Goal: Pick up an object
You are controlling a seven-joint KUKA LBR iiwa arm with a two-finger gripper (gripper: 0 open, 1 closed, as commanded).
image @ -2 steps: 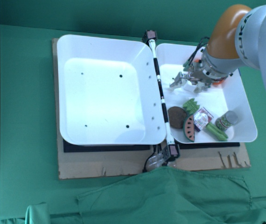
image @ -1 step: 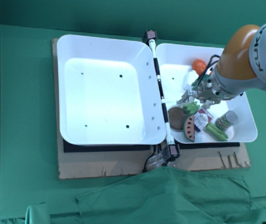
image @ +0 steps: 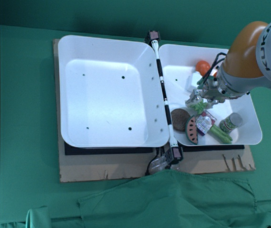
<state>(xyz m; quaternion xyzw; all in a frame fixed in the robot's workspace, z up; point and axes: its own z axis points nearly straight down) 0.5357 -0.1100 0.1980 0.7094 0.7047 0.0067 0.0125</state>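
Note:
My gripper hangs low over the middle of the right bin, reaching in from the right. Just beneath its tip lies a leafy green item, partly hidden by it. Nearby are a brown round piece, a watermelon slice, a small printed packet, a green stalk and a small can. An orange ball sits at the bin's far side, with a white item beside it.
The left bin stands beside the right one, with a black-and-white divider bar between them. Both rest on a cardboard sheet. Green cloth is bunched at the front.

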